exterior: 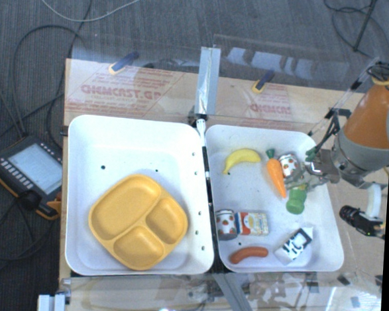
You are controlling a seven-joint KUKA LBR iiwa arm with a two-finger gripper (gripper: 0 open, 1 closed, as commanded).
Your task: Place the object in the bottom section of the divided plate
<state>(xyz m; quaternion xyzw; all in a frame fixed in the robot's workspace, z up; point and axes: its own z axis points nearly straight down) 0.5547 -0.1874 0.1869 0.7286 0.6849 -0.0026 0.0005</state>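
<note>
A yellow divided plate (137, 220) lies in the left bin (89, 144), its three sections bare. My gripper (304, 178) hangs low over the right bin (320, 260), near that bin's right wall. Directly under it sits a small green object (296, 201), which touches or nearly touches the gripper's tip. A carrot (276, 177) and a small can (288, 165) lie just left of the gripper. The arm's orange band (373, 117) shows at the far right.
Also in the right bin are a banana (242, 158), a second small can (225, 225), a flat packet (253, 223), a sausage (249, 254) and a black-and-white carton (296, 244). A handheld pendant (27, 170) lies left of the bench.
</note>
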